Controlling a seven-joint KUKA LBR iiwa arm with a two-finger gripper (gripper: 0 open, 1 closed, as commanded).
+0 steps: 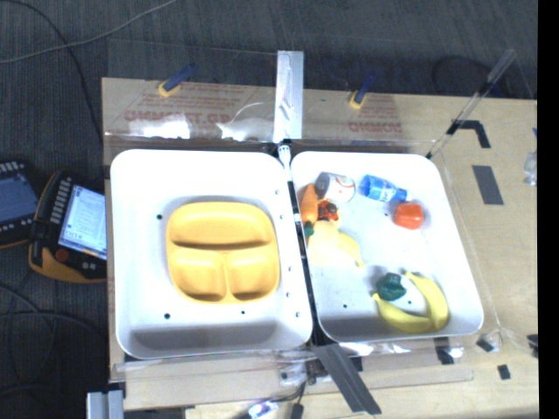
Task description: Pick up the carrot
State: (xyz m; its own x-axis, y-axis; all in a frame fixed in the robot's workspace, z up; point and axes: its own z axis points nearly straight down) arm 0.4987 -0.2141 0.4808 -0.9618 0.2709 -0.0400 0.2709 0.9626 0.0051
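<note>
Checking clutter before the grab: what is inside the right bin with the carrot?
Carrot at the left wall, ball, blue bottle, tomato, banana. Anything beneath them is hidden.

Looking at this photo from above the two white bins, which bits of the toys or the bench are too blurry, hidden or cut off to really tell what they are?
- Carrot: camera view, lies against the right bin's left wall; its lower end is crowded by a small red-and-yellow toy.
- Green object: partly overlaps the banana; too blurred to identify.
- Blue item: too small to read.
- Handheld screen: text unreadable.
</note>
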